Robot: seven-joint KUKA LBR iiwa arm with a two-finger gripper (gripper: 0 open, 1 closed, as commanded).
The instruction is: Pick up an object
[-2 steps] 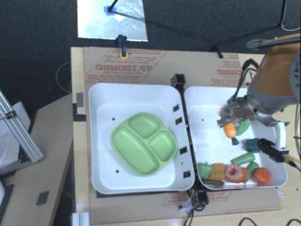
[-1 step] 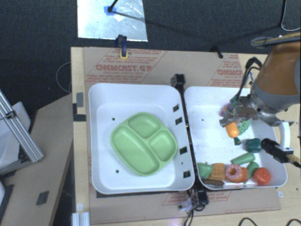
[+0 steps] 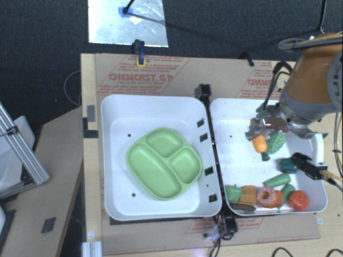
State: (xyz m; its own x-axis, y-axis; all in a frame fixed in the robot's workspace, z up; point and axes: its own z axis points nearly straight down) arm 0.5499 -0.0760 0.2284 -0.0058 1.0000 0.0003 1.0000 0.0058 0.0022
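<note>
The gripper (image 3: 261, 130) hangs over the right bin (image 3: 230, 159), near its far right corner, with the arm (image 3: 313, 84) reaching in above it. Just beneath the fingers (image 3: 254, 128) sits a small orange object (image 3: 260, 143), touching a green ridged toy (image 3: 276, 142) on its right. The orange piece looks as though it lies directly under the fingertips, but from this slant I cannot tell whether the fingers are spread, closed, or pinching it; it may simply be resting on the bin floor.

Most of the other toys are crowded along the bin's near edge: a pink doughnut (image 3: 266, 196), a red tomato (image 3: 299, 199), a green vegetable (image 3: 276, 180) and a brown biscuit-like piece (image 3: 246, 195), likely having slid there against the wall. A dark teal object (image 3: 288, 165) lies a little further in, toward the right wall. The orange object stands apart from that pile, which makes it the easier target for a top-down grasp.

The left bin (image 3: 115, 159) carries a green divided plate (image 3: 163, 163) at its middle, lying flat.
</note>
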